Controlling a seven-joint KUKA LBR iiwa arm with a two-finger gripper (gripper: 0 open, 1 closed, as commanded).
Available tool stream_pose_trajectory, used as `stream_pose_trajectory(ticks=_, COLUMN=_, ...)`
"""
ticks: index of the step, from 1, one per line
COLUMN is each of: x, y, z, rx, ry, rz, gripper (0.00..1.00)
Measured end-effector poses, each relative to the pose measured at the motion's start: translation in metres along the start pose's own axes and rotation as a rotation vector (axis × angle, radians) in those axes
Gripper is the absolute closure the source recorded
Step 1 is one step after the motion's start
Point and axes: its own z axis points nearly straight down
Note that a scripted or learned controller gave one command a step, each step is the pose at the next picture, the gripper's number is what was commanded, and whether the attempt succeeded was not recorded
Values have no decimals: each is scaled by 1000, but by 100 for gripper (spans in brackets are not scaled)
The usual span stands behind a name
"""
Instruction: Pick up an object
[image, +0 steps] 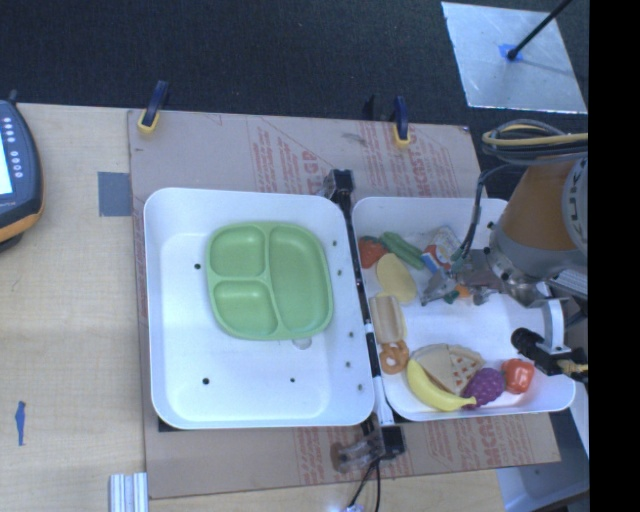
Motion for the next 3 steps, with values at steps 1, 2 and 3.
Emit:
stream_pose_trajectory(ticks=1, x=24, y=58, z=10, rx=-6, ry=2, rz=1, gripper=0)
stream_pose_trajectory(ticks=2, x=29, y=82, z=16, rx=45, ry=6, rz=14, gripper=0)
stream_pose_trajectory(ticks=3, x=50, y=58, z=7, rx=-8, ry=-13, rz=11, gripper=0)
